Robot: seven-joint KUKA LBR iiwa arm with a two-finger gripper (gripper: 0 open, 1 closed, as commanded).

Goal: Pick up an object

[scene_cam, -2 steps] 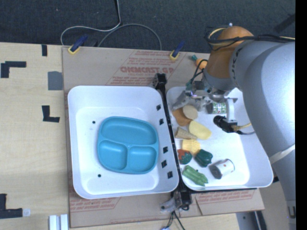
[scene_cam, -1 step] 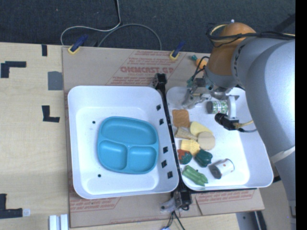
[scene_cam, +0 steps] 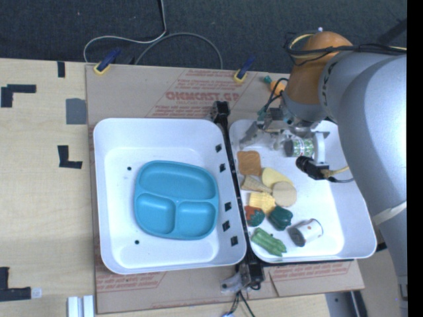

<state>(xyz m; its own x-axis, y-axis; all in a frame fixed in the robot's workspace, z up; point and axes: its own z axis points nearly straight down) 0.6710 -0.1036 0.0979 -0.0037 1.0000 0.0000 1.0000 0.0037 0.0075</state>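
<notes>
Hand (scene_cam: 274, 129): mine, low over the back of the right bin (scene_cam: 350, 216), reached in from the right under my grey arm (scene_cam: 373, 111) and its orange band (scene_cam: 310, 71). How it stands I cannot tell; the wrist and its fittings crowd the spot, and nothing shows plainly in its grip.

Right bin, contents, all in a loose cluster along the left half, just in front of my hand:
- brown slab (scene_cam: 249, 162), nearest the hand, flat.
- yellow piece (scene_cam: 273, 177), just right of the slab.
- tan round piece (scene_cam: 285, 193), touching the yellow piece's near side.
- pale wedge (scene_cam: 256, 185), beside the bin's left wall.
- small yellow block (scene_cam: 263, 202), below the wedge.
- red bit (scene_cam: 253, 212), small, possibly orange-tipped; too small to name.
- dark green lump (scene_cam: 280, 218), right of the red bit.
- green pod (scene_cam: 268, 242), nearest the front rim, lying aslant.
- grey-and-white cylinder (scene_cam: 306, 230), on its side, right of the pod.

Left bin (scene_cam: 106, 177): one blue tray (scene_cam: 176, 199), three compartments, lying flat in the middle.

Bench (scene_cam: 39, 190): light wood with black marks; brown card (scene_cam: 158, 91) under both bins.
</notes>
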